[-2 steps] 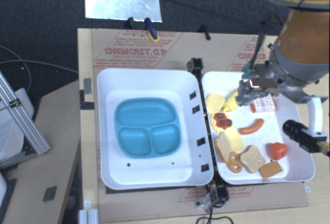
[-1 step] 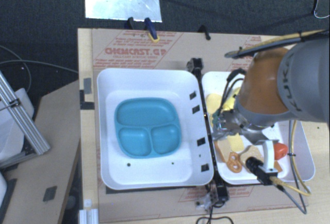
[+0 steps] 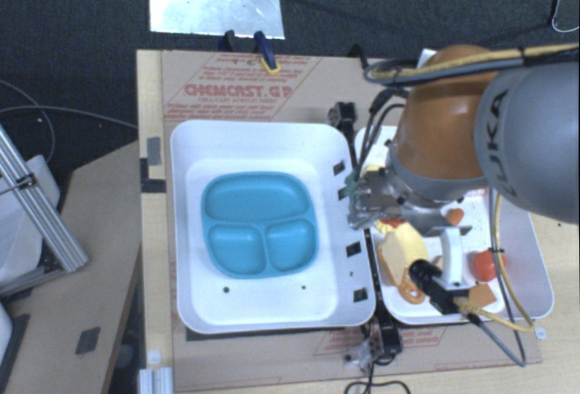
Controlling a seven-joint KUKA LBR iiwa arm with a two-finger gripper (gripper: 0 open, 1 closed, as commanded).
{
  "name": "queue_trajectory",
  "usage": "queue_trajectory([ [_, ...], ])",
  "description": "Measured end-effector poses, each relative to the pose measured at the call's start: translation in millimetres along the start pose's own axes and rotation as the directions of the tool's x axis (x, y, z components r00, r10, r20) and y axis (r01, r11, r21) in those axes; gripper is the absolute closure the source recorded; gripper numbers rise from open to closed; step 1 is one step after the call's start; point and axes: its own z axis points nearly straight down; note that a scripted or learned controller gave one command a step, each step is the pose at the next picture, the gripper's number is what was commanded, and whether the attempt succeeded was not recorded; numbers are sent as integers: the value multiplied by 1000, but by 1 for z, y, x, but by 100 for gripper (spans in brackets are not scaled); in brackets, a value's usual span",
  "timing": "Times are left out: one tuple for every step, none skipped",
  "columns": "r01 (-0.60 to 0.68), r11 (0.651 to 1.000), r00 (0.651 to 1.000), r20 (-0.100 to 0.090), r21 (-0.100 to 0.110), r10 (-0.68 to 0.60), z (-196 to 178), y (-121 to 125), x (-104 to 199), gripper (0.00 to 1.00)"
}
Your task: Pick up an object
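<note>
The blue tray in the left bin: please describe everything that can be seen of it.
The tray is turquoise and looks like smooth plastic: a rounded rectangle with three compartments, one wide at the far side and two smaller at the near side. It lies flat, open side up, mid-floor in the left bin, touching only its floor; nothing lies in it.

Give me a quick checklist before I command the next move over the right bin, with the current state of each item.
1. The arm is over the right bin: ok.
2. Targets lie in that bin, a yellow piece and a red piece: ok.
3. Anything already held: cannot tell, the arm covers that spot.
4. The blue divided plate lies flat in the left bin, apart from the arm: ok.
</note>
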Motion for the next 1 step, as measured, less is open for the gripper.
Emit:
queue_trajectory([
  [-4,1000,1000,2,6,4,3,0,22,100],
])
